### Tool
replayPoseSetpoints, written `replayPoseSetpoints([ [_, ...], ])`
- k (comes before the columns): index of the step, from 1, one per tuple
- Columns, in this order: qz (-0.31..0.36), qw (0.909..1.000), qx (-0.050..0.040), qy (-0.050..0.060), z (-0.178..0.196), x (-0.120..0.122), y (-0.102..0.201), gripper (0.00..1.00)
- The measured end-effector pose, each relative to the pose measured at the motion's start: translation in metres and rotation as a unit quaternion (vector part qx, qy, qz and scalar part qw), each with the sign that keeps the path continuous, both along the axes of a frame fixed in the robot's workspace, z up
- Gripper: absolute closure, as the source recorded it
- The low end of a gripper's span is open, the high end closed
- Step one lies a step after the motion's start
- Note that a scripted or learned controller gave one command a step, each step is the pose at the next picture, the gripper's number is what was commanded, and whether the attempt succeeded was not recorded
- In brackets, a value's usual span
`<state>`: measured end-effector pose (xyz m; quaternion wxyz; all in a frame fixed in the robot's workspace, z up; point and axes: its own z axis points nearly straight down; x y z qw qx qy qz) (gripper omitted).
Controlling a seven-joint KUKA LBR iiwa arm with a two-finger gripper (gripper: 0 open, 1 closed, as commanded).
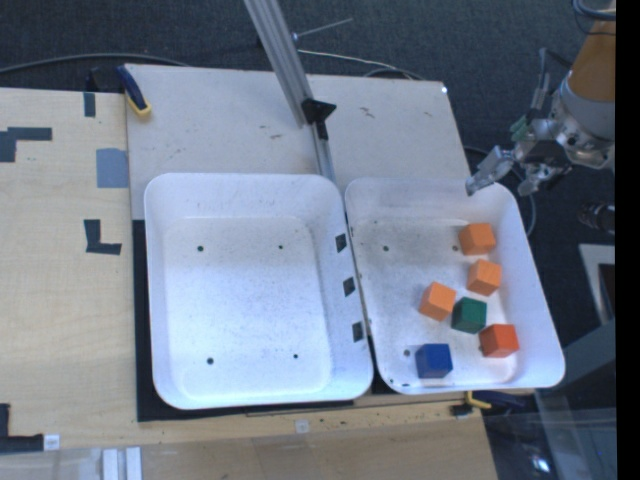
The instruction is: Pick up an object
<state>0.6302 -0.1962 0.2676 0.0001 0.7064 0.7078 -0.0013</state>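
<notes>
Several small cubes lie in the right bin (400, 218): an orange one (477, 238) at the upper right, another orange one (485, 276) below it, a third orange cube (437, 301), a green cube (469, 315), a red-orange cube (498, 340) and a blue cube (433, 360) near the front rim. My gripper (508, 171) hangs above the bin's far right corner, apart from all the cubes. Its fingers are spread open with nothing between them.
The left bin (240, 288) sits beside the right one. A slanted metal post (283, 48) rises behind the bins. A yellow-and-blue clamp (133, 90) lies at the back left of the bench. Cables run over the dark floor behind.
</notes>
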Motion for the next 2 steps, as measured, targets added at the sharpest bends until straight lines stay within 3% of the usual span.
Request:
replayPoseSetpoints([
  [1, -0.001, 1.0, 0.0029, 0.006, -0.133, -0.094, 0.026, 0.0],
  [2, 0.0, 1.0, 0.0018, 0.002, -0.178, -0.103, 0.05, 0.0],
])
